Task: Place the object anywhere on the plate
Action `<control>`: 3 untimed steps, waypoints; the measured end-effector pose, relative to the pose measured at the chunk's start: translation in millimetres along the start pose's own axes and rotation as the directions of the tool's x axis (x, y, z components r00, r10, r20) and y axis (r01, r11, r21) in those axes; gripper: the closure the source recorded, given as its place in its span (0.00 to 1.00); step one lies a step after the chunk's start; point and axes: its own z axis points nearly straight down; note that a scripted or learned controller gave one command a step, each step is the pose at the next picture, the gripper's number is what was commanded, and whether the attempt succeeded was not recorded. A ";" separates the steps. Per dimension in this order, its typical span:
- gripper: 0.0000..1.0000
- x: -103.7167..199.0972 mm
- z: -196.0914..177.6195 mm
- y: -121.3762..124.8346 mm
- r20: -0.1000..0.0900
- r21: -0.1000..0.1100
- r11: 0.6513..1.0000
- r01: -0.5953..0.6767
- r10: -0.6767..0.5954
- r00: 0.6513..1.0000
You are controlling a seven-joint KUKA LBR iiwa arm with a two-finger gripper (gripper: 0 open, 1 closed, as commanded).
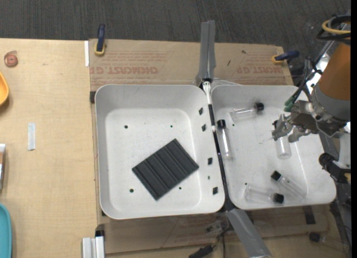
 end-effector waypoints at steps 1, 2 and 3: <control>1.00 63.2 45.8 -17.7 0.000 0.001 0.985 0.173 -0.173 0.985; 1.00 113.9 45.8 -52.4 0.001 0.001 0.983 0.183 -0.183 0.983; 1.00 169.5 45.8 -51.4 0.002 0.001 0.946 0.325 -0.325 0.946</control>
